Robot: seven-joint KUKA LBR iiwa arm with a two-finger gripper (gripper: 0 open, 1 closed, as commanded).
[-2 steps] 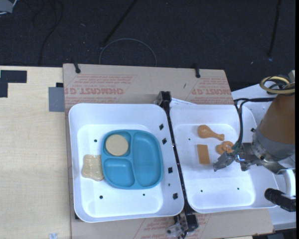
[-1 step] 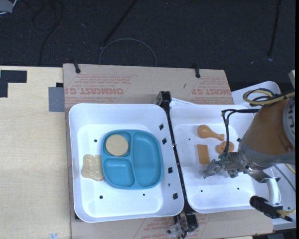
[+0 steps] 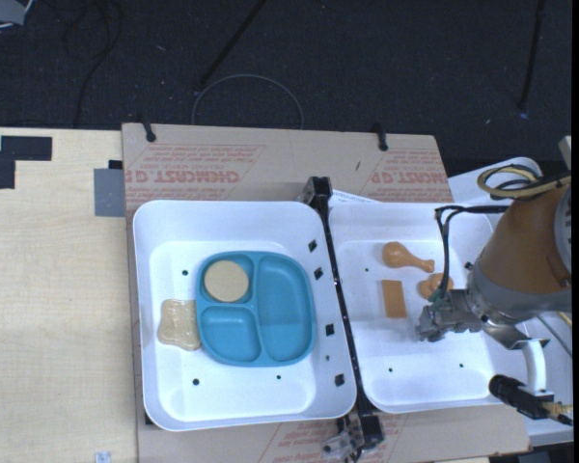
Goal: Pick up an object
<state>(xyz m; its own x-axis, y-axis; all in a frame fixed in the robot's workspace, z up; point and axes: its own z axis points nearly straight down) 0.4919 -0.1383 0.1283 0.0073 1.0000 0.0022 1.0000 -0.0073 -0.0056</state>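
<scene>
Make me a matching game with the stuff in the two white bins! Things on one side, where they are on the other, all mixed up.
Things:
1. blue tray
2. round cracker
3. orange block
4. pale bread slice

Places:
A. right bin, near the gripper
B. left bin floor, against the tray's left edge
C. middle of the left bin
D. tray's top-left compartment

Pairs: 1-C, 2-D, 3-A, 4-B

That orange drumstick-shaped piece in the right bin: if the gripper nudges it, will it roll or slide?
The drumstick piece looks rounded at its head, so it would probably roll or pivot rather than slide straight. It looks small and smooth, likely light and somewhat slippery between fingers.
</scene>
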